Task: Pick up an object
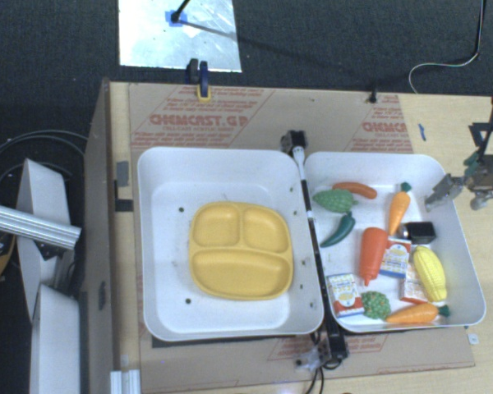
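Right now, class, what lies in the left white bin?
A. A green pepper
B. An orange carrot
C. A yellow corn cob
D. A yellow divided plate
D: the yellow divided plate lies alone in the left bin, while the toy foods sit in the right bin.

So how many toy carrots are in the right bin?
3, though clutter may hide more. One carrot lies near the top by the black block, a bigger one sits mid-bin, and a third lies along the bottom edge beside the broccoli.
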Controlling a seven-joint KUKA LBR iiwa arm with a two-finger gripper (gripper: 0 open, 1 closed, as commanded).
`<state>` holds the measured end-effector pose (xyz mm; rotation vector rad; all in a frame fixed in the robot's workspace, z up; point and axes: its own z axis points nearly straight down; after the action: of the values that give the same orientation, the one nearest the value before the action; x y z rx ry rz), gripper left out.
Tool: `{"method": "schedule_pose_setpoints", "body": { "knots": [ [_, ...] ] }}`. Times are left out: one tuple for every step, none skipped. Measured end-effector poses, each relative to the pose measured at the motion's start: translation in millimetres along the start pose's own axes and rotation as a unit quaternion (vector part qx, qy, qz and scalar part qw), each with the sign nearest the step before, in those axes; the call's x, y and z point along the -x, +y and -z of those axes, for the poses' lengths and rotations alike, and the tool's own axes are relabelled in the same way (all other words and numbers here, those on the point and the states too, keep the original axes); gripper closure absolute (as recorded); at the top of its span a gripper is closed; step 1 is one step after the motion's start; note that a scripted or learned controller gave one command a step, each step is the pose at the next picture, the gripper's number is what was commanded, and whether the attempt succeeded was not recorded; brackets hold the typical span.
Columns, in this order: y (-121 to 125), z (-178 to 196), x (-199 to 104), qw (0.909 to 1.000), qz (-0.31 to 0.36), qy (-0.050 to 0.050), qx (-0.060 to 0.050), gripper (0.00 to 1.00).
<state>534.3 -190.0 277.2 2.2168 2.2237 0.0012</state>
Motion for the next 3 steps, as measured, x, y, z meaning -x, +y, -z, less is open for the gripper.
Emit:
{"method": "schedule_pose_setpoints", "body": {
  "knots": [
    [37.2, -151.5, -53.9, 1.0, 0.0, 0.001, -0.002, 0.0],
    [13.3, -188.6, -63.6, 1.0, -0.001, 0.0, -0.001, 0.0],
    [-24.0, -193.1, -87.1, 1.0, -0.001, 0.001, -0.001, 0.0]
  ]
}}
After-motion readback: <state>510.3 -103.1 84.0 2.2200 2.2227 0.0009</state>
